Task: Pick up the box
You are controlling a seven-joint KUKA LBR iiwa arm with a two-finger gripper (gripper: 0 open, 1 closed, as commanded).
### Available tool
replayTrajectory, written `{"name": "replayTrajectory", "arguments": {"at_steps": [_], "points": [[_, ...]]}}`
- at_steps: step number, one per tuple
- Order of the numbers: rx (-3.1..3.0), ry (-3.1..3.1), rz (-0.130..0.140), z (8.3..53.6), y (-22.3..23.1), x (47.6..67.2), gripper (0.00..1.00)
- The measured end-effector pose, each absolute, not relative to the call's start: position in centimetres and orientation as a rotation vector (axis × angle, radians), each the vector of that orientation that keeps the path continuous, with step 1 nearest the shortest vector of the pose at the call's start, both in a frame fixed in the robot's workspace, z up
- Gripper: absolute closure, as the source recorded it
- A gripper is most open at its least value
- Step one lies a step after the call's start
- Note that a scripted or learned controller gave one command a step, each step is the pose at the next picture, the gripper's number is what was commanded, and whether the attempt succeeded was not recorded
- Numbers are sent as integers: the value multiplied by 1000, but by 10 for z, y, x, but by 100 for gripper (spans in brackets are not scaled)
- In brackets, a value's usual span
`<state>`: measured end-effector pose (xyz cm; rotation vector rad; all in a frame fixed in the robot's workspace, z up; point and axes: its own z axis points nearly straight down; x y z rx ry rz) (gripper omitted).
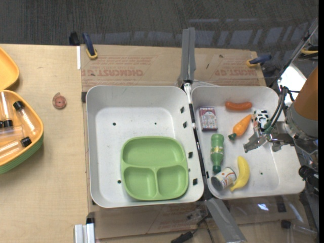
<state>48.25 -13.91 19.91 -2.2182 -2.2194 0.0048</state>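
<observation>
Reaching in from the right, the gripper [255, 142] hangs low over the right-hand bin [283, 184], and from where I stand I cannot tell how its jaws are set; the metal parts blur together against the white floor. Nothing appears to be in its grasp.

The box [208, 118], small with a reddish printed face, lies flat near the bin's upper left, close to the divider wall and just above the green bottle [216, 152]. It is well apart from the gripper, with the carrot [240, 127] lying between them and the sausage [238, 105] further up.

To do this step well, I'd judge the arm should travel left and up across the bin, clearing the carrot, then come down squarely over the box with the jaws spanning its narrower sides. The wall beside it leaves little room on that flank, so a grip along the other axis looks safer. The bottle's cap sits near the box's lower edge and could be nudged.

A banana [243, 173] and a tipped can [224, 178] crowd the lower corner. The left bin [101, 135] holds a green divided plate [154, 168]. Both bins rest on cardboard [131, 67] clamped to the bench; a wooden table [40, 186] with a yellow tray [28, 135] of small vials stands left, over dark carpet [152, 9].
</observation>
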Motion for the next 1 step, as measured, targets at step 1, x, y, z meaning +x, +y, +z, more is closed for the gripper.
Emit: {"name": "replayTrajectory", "arguments": {"at_steps": [1], "points": [[-2218,-2222,4,147,-94,538,0]]}}
